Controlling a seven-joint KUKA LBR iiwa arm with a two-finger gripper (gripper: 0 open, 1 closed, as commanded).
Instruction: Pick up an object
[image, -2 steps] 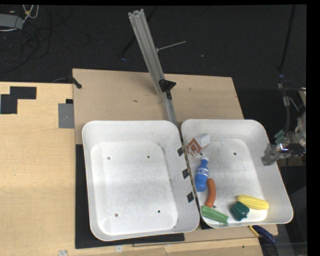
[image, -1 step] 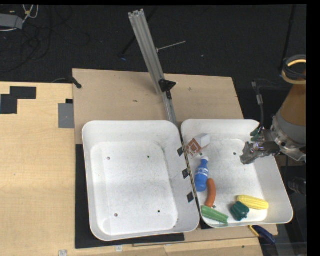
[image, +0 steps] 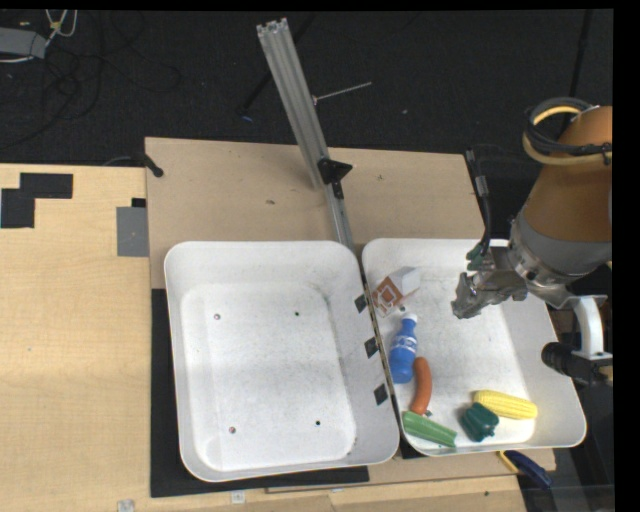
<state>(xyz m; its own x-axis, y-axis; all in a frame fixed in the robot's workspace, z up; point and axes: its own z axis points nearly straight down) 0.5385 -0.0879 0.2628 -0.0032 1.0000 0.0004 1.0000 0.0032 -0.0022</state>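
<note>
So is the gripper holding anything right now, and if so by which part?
Cannot be told. The gripper hangs over the right bin, and nothing is visible between its fingers.

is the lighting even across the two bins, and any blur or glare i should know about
In the camera view, the light is uneven: the left bin has a brighter wash across its lower left floor, with soft shadow along its upper and right walls. The right bin looks evenly lit, without harsh glare. The gripper looks dark and slightly soft, and the blue bottle is small but readable.

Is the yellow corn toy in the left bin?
No, the yellow plastic corn cob lies in the right white bin, beside a green block.
</note>
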